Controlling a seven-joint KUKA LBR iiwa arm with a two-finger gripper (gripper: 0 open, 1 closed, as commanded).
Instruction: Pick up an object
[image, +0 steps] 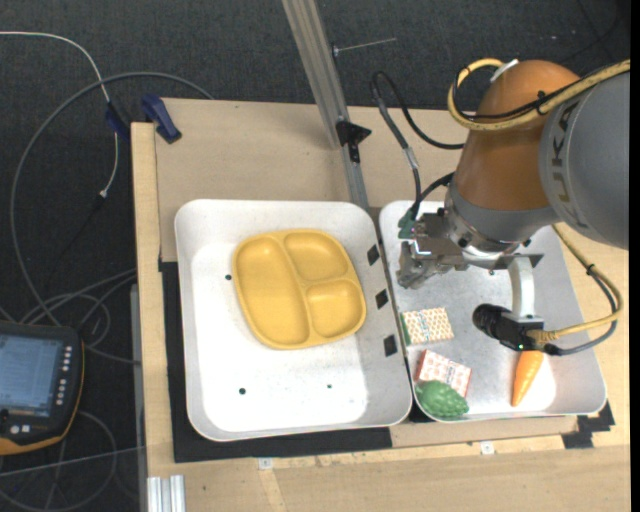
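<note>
A: What is recorded on the worktop (160, 200)?

B: Two white bins are listed side by side. In the left bin (200, 350) a yellow divided plate (298, 287) is logged, lying flat toward the bin's 12 o'clock half. In the right bin (575, 330) four items are entered along the 6 o'clock part: a patterned packet (427, 325), a red-and-white box (444, 371) just below it, a green item (443, 400) touching that box at its 6 o'clock side, and a carrot (526, 376) at about 4 o'clock of the bin, well apart from the box.

A: Where is the hand noted?

B: The hand (412, 272) is seen at the right bin's 10 o'clock corner, under the grey and orange arm (520, 130). The packet lies just beyond it at 5 o'clock. Nothing is seen between its fingers; whether they are wide or narrow cannot be told, as the tips are blurred against the bin.

A: Anything else entered?

B: A black part with a green light (505, 328) is noted just above the carrot. A control tablet (35, 380) is logged off the worktop at 8 o'clock.
</note>
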